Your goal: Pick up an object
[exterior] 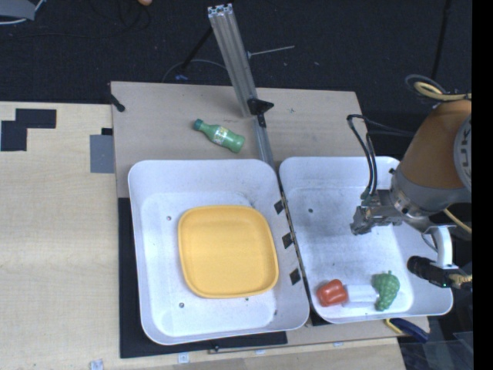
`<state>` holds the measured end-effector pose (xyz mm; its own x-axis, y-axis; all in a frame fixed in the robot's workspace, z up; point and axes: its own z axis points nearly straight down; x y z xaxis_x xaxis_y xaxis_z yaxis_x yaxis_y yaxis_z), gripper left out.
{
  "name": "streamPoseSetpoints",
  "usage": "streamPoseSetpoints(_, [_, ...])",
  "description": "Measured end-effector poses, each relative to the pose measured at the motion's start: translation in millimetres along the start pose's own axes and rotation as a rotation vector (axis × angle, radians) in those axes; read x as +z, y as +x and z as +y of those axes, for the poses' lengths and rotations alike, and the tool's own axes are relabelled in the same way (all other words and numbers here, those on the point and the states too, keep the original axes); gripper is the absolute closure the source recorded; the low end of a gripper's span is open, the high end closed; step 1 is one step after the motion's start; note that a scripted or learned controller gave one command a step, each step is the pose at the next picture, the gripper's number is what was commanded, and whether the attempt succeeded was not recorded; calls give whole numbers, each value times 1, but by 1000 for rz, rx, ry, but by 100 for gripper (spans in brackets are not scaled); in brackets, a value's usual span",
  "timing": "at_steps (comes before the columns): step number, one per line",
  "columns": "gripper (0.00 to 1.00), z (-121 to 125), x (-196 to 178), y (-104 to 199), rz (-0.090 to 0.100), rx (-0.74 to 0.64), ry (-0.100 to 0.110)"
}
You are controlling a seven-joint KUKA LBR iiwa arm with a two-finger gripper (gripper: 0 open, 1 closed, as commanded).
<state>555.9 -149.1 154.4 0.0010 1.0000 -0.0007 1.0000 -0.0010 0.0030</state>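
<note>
A yellow square plate (228,250) lies flat in the left bin (150,199). In the right bin (323,183), a red pepper-like toy (332,292) and a green broccoli-like toy (386,289) rest near the front edge. My gripper (363,223) hangs over the right side of the right bin, above and behind the two toys, with nothing seen between its fingers. The orange band of the arm (435,156) rises to the right of it.
A small green bottle (219,135) lies on the bench behind the left bin. A slanted metal rail (237,52) stands at the back between the bins. Black clips (286,239) sit along the divide between the bins.
</note>
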Motion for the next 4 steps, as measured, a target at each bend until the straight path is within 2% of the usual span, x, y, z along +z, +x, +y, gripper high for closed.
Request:
streamPoseSetpoints(1, [100, -1, -61, -5, 0, 0, -1])
streamPoseSetpoints(2, [100, -1, -66, -6, 1, 0, 3])
streamPoseSetpoints(3, [100, -7, -75, 38, 1, -3, 2])
streamPoseSetpoints(4, [100, -16, -65, 89, 1, -4, 4])
